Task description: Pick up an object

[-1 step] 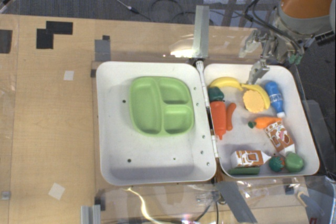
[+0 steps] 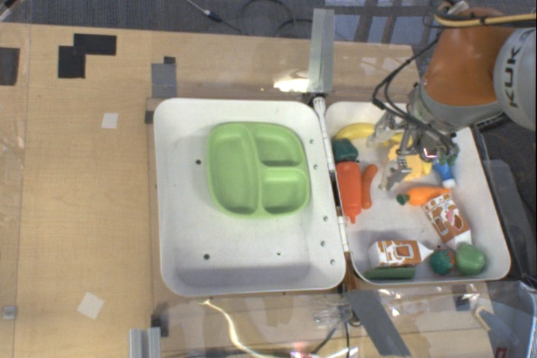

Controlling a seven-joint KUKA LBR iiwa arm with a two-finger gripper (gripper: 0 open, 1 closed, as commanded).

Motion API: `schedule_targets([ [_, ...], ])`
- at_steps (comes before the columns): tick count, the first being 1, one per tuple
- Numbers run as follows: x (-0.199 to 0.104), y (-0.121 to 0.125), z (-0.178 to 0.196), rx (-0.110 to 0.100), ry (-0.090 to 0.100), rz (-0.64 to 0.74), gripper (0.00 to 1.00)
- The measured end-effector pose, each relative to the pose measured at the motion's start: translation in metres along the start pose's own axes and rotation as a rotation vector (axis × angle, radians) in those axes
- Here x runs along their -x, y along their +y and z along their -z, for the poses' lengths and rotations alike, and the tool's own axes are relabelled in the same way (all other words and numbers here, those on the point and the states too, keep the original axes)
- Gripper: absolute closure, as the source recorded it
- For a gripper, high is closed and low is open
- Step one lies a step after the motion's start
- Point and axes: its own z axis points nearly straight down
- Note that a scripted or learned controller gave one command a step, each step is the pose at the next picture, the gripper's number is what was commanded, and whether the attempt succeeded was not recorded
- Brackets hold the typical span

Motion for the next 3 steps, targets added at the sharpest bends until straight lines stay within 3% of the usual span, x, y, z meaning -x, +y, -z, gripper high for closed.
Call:
schedule_targets([
  [1,-0.020,-0.041,-0.046,-0.002,-0.017,-0.154,0.00],
  [2,0.024,0.006,-0.047,-0.001,-0.006,-0.206,0.00],
  [3,0.034,-0.014,-0.049,0.009,0.022,-0.052,0.00],
])
